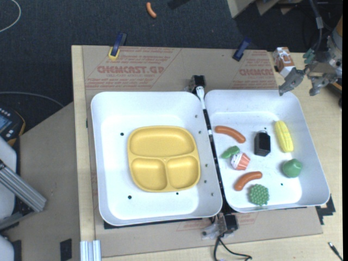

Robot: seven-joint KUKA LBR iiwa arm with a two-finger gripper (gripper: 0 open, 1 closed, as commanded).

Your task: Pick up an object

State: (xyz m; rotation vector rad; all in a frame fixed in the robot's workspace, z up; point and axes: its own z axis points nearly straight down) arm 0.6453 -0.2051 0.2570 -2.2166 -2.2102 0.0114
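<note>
Lying in the right bin (304, 110), a ridged yellow corn cob (283, 136); fingers (287, 82) spread, empty.

Bright, even overhead light; soft shadows, mild glare, slight overall softness.

Counted two white bins: left bin (109, 162) and right bin (304, 118). In the left bin, one yellow tray (163, 157) with three compartments. In the right bin, seven things: two sausages, upper (230, 133) and lower (248, 180); one corn cob (283, 136); one black block (262, 143); one strawberry (237, 158); one green round fruit (292, 168); one broccoli (258, 194). On the floor beyond the bench, one more sausage (151, 9). Along the far cardboard edge, two clamps, left (116, 47) and right (241, 50). One pincer (304, 80).
</note>
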